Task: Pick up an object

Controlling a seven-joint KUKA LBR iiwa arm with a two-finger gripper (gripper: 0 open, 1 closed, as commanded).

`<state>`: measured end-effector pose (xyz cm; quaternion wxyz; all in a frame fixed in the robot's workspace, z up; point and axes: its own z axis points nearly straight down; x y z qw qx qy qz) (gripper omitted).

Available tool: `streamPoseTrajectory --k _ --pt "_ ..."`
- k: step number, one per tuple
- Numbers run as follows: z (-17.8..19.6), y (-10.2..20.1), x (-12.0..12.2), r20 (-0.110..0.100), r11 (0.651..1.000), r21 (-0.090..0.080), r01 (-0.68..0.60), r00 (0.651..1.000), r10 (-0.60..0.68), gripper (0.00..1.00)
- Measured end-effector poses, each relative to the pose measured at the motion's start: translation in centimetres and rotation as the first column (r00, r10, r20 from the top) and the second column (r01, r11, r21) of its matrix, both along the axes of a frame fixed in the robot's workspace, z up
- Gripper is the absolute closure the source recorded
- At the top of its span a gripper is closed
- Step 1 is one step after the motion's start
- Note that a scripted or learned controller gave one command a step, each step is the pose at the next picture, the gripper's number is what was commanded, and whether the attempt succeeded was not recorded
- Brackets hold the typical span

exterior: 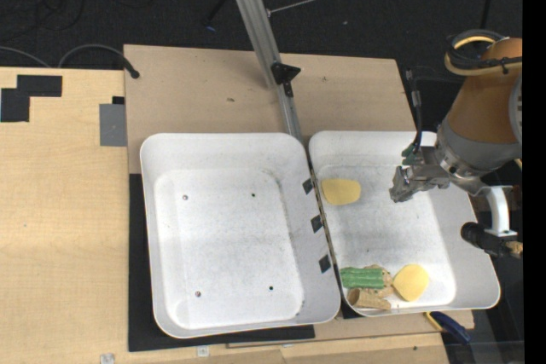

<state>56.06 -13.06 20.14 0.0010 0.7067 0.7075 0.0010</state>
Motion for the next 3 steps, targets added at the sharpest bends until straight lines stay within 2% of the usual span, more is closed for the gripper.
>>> streamPoseTrajectory --k 1,2,3 --pt "4.6 -0.9 -0.1 0.000 1.000 -0.001 0.001 1.000 -0.001 1.00" --pt "3.4 4.3 0.1 -0.007 1.000 0.003 -0.002 1.000 0.002 1.00" --pt "4.1 9.9 1.3 -0.005 1.000 0.002 -0.004 1.000 0.004 1.00"
